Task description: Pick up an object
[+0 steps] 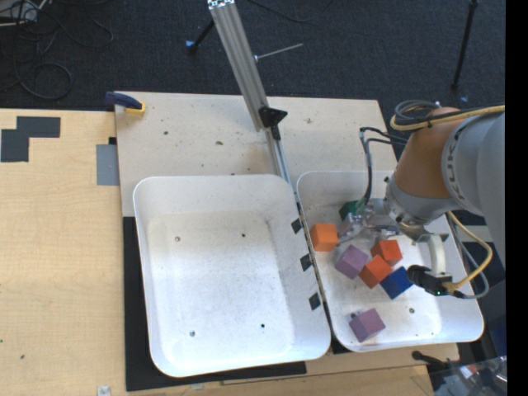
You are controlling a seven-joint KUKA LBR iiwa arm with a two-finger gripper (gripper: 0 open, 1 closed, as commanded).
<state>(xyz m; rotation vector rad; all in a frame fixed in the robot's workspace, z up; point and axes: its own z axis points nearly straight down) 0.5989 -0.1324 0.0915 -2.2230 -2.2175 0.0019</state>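
Observation:
The right bin holds several small blocks. An orange block lies near its left wall. A purple block sits beside two orange-red blocks and a blue block. Another purple block rests toward the front. A green piece peeks out by the wrist. My gripper is low inside this bin, above the cluster, just right of the orange block. The arm's bulk hides how the gripper stands.
The left bin stands next to the right one, a divider with black clips between them. A slanted metal rail rises behind the bins. Cables loop around the arm at the right.

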